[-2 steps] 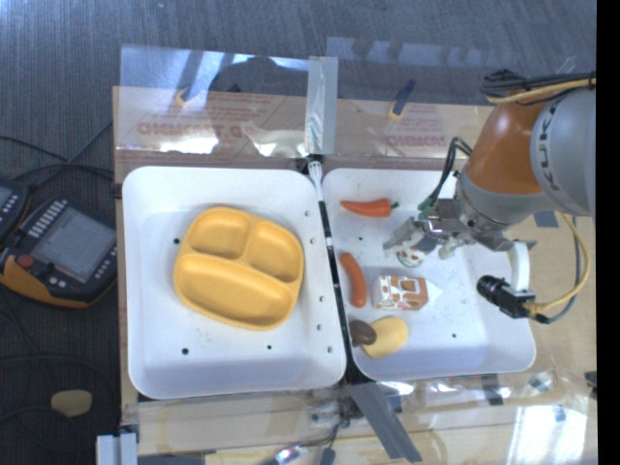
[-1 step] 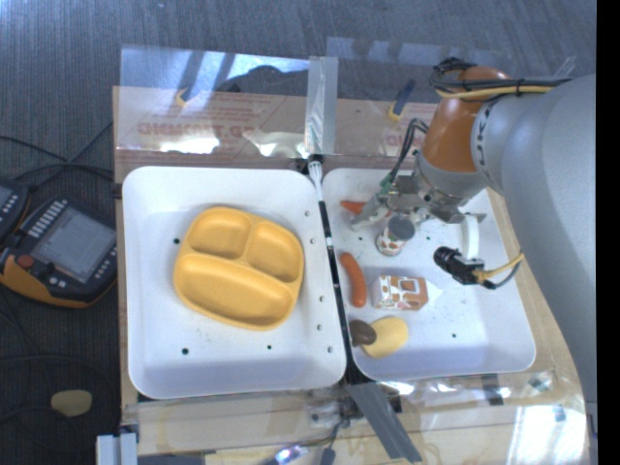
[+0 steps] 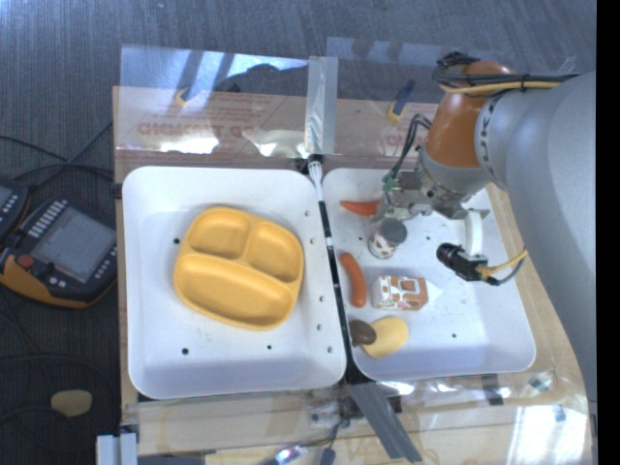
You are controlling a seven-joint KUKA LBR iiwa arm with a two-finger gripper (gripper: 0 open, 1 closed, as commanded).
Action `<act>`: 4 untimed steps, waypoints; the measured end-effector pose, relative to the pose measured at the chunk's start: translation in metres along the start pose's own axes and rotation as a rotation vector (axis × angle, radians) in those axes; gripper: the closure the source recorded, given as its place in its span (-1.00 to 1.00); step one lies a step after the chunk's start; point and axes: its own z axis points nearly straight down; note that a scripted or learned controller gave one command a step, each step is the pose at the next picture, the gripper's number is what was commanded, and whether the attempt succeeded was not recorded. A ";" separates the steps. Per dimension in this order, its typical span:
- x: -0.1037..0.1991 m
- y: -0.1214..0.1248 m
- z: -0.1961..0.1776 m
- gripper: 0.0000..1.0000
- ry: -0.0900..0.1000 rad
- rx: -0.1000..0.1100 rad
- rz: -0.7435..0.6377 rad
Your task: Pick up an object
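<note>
Right bin [image 3: 504, 342], contents. An orange carrot-like piece [image 3: 360, 206] lies near the upper left corner, pointing roughly sideways. Just below it sits a small rounded object, white with a brown patch [image 3: 382, 248]. An orange-red sausage [image 3: 355, 279] lies lengthwise along the left wall. Beside it, at mid-bin, rests a small white-and-orange packet [image 3: 401, 292], lying flat. Near the lower left corner, a pale yellow rounded piece [image 3: 389, 335] touches a dark brown one [image 3: 361, 332].
</note>
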 end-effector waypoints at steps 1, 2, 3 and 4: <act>0.000 0.000 0.000 -1.00 0.000 0.000 0.000; 0.000 0.000 -0.008 1.00 0.001 0.001 0.000; 0.000 0.000 -0.008 -1.00 0.001 0.002 0.000; 0.000 0.000 -0.017 1.00 0.002 0.002 0.000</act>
